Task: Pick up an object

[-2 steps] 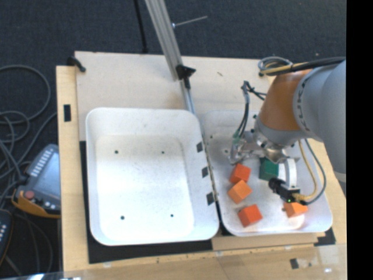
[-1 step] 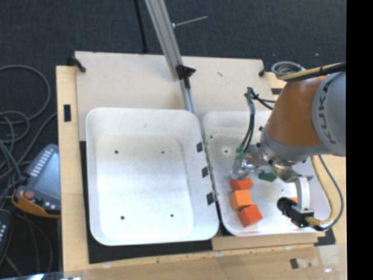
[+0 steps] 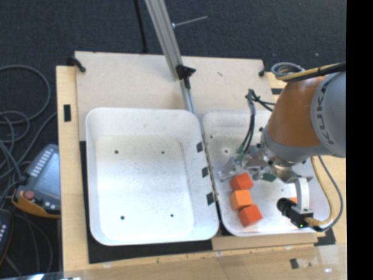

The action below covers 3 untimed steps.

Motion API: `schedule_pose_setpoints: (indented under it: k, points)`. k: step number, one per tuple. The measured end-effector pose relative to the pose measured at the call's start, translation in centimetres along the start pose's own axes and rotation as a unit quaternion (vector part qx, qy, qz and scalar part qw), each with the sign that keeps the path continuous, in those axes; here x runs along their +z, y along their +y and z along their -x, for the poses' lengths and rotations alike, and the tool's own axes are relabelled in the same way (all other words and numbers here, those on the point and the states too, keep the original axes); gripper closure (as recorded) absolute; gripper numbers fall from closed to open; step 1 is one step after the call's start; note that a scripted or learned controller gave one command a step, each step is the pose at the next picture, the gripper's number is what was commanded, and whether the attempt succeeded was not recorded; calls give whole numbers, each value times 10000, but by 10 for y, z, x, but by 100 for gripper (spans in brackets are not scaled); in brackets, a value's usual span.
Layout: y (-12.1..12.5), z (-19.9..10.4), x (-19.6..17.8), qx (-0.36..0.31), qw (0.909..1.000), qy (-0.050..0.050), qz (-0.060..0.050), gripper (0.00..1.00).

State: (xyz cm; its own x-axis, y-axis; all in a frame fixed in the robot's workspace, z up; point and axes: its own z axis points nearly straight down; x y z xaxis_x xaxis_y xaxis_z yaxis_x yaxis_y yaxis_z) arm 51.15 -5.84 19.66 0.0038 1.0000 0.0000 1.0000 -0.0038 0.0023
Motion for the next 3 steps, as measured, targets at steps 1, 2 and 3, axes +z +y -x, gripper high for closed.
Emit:
schedule_pose_setpoints:
  k: [1, 2, 3]
  points:
    - [3, 28, 71, -27, 10000, -28, 85, 0]
    - [4, 29, 61, 8, 9999, -34, 119, 100]
    - [4, 29, 62, 19, 9999, -33, 122, 0]
